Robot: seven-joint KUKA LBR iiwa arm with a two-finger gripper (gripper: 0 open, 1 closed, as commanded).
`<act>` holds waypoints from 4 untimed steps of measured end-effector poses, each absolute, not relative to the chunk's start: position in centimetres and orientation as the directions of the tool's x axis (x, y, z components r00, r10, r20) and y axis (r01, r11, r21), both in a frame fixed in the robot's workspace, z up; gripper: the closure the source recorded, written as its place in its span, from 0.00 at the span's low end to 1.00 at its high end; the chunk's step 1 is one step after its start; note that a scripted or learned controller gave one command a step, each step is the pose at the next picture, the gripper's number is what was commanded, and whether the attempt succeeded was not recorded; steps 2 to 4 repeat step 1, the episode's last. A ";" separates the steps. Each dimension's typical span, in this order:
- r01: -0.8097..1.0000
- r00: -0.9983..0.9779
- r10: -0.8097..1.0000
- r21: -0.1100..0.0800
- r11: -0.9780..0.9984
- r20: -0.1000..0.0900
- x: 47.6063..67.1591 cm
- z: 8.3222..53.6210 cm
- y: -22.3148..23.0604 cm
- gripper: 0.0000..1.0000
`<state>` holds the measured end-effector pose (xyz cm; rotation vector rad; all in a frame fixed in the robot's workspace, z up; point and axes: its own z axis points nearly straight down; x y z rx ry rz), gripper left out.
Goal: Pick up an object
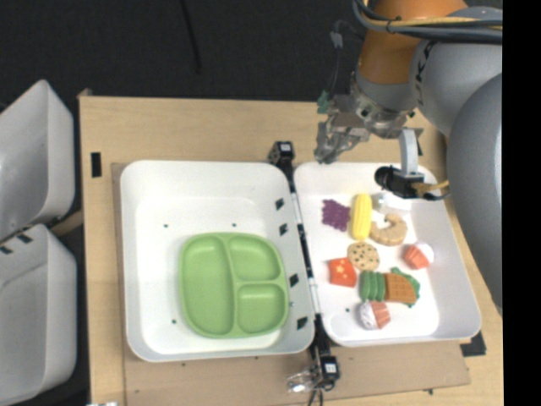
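My gripper hangs above the far left corner of the right bin, with nothing visible between its fingers. Toy food lies in that bin: a purple grape bunch, a yellow corn cob, a tan pretzel-like piece, a round cookie, a red wedge, a red and white piece, a green and orange item and a small red and white piece. The gripper is well above and behind the grapes.
The left bin holds a green divided plate. A divider with black clips runs between the bins. Bare tan bench lies behind them. White padded shapes sit at far left.
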<state>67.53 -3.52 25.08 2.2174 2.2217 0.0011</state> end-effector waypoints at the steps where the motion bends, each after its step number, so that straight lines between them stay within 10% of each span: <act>1: 1.000 0.000 1.000 0.000 0.000 -0.002 67.0 23.1 -3.7 1.00; 4: 1.000 0.000 1.000 0.000 0.000 -0.002 67.0 23.1 -3.7 1.00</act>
